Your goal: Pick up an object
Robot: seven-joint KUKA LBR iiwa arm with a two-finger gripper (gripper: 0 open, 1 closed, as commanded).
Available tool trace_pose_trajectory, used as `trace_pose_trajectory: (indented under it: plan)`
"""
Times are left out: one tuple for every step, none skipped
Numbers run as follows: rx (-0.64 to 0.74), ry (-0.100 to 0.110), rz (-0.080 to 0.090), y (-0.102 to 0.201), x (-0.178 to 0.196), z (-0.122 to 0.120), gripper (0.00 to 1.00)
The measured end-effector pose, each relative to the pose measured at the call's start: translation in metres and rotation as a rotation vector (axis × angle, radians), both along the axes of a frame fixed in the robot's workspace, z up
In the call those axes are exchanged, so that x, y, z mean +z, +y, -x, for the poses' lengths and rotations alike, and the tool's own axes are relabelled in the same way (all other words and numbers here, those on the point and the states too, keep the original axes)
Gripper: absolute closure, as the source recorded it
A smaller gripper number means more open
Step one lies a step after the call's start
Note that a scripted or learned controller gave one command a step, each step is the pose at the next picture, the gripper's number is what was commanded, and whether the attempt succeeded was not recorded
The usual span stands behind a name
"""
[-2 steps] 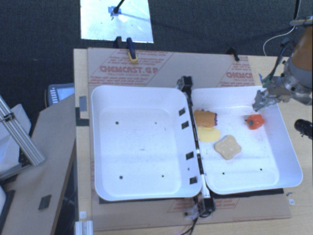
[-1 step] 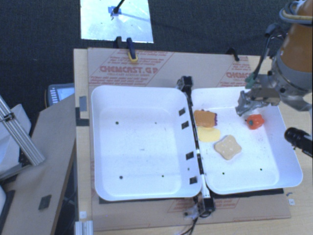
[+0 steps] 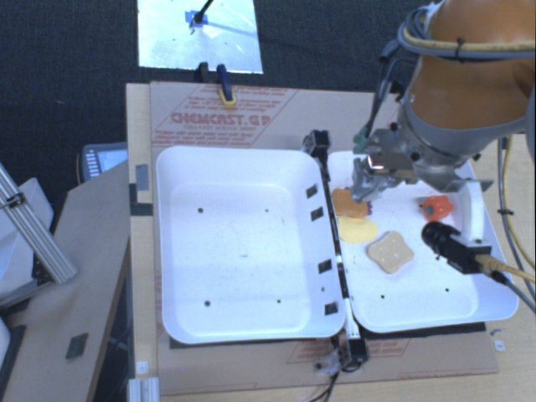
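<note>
Two white bins side by side on the counter (image 3: pixel 226 115). The left bin (image 3: pixel 243 249) sat toward the counter's left edge; the right bin (image 3: pixel 435 304) carried four items. The tool (image 3: pixel 364 189) hung low over the right bin's rear left corner, directly above an orange-brown piece (image 3: pixel 347 203) and very close to it. Whether the tool was wide or narrow could not be told. A flat yellow piece (image 3: pixel 358 230) lay just in front of the orange-brown piece, touching it, along the bin's left wall. A tan bread slice (image 3: pixel 390 252) sat near the bin's middle, just beside the yellow piece. A red item (image 3: pixel 436 205) lay toward the right wall, partly hidden by the arm (image 3: pixel 469 57)
</note>
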State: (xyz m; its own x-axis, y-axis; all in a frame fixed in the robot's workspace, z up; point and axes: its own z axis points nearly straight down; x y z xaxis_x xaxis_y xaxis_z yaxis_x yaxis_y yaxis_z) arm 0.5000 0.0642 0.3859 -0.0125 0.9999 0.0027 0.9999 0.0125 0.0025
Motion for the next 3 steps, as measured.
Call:
trace_pose_trajectory:
  plan:
    - [-0.002,-0.017,-0.004,0.056,0.150,0.014,1.00]
    - [-0.002,0.004,0.002,0.149,0.063,-0.048,1.00]
    - [-0.004,-0.003,-0.001,0.172,0.113,-0.023,1.00]
